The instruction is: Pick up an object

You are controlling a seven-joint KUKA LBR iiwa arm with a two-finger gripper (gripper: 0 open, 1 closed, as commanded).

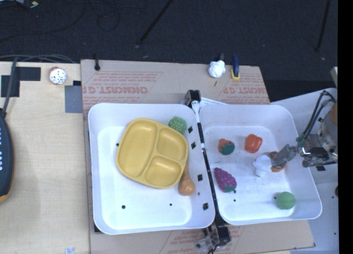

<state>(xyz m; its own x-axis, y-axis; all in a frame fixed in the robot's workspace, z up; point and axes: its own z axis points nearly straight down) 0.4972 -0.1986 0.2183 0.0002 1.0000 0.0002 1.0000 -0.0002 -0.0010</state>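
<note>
While the grey two-finger claw [281,158] hung low over the right shallow white bin [300,206], its grip state could not be told. It sat touching or just beside a small white lump [262,164], with an orange-brown bit at its tip. Judged step: closing in on a grasp. Next move called for a firm pinch, then a straight lift.

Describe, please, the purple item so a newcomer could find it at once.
Start at the right-hand white bin and go to its left wall, beside the central divider. Near the wall's lower half lies the bunch of purple grapes. It is bumpy and purple, unlike the smooth green ball and the orange-red pepper.
</note>
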